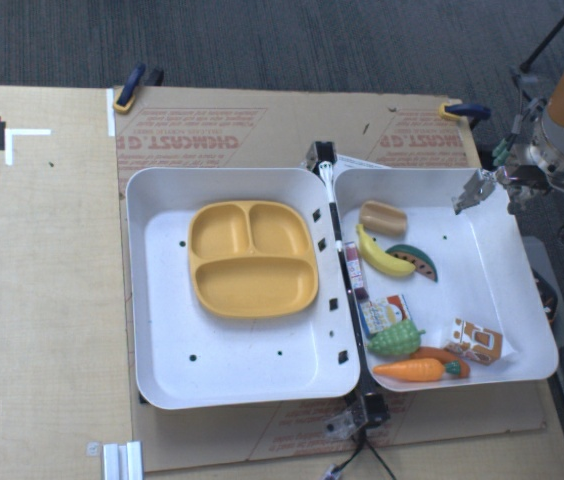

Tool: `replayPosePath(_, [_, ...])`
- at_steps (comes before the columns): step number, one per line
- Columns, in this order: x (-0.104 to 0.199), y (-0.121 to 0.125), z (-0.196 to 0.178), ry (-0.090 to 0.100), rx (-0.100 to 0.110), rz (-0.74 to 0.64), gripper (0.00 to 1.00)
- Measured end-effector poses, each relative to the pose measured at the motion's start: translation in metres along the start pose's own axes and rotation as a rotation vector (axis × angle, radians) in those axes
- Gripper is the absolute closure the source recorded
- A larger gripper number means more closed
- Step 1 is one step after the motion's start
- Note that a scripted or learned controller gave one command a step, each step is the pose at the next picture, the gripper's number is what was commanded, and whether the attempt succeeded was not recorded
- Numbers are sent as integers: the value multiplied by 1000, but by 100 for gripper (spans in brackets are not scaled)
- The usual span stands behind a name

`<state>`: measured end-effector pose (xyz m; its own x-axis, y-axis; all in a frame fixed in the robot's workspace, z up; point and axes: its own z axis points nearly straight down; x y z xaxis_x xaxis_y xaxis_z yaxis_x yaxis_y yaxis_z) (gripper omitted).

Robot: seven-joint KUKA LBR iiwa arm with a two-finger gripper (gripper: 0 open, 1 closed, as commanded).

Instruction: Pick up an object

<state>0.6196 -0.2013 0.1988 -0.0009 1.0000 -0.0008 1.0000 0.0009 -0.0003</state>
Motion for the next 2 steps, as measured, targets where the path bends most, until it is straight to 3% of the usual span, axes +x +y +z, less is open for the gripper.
replayPosePath(1, [19,-127,107,1,0,-201,0])
replayPosePath(2, [36,-141,106,0,-2,-475,0])
